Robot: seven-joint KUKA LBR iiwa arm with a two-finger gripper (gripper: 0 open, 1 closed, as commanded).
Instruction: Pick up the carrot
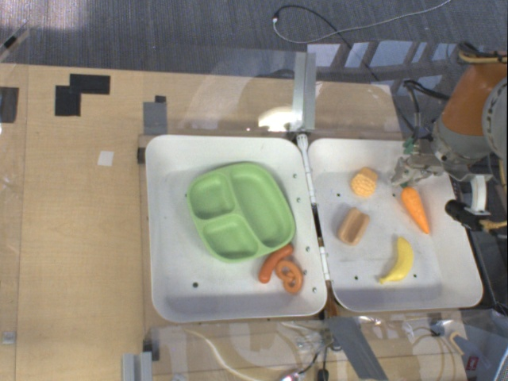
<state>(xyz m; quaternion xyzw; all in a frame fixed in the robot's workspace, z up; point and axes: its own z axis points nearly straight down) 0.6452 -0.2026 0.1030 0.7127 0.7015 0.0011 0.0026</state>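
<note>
While the arm point(476, 101) reaches in from the right edge of the camera view, its end effector point(414, 170) hangs over the upper right part of the right bin point(373, 292), just above the blunt top end of the carrot point(415, 207). Whether the end effector is apart or together cannot be told, since the metal parts blur into one grey shape there. It sits right at the carrot's upper end, but contact cannot be made out. The carrot lies flat on the bin floor in the right half of that bin, slanted, with its thick end up toward the end effector and its tip pointing down and to the right. To its left, near the top middle of the same bin, lies a yellow corn piece point(364, 183). Below the corn is a tan bread roll point(353, 226), and lower right of that, below the carrot, a banana point(398, 262) curves near the bin's bottom. These three are each apart from the carrot. The left bin point(167, 213) touches the right one along a shared middle edge. It carries a green plate point(238, 210) with three compartments, set at a tilt across the bin's middle. Just below the plate's lower right corner lies an orange pretzel point(282, 269). Both bins rest on the wooden surface point(71, 236).
</note>
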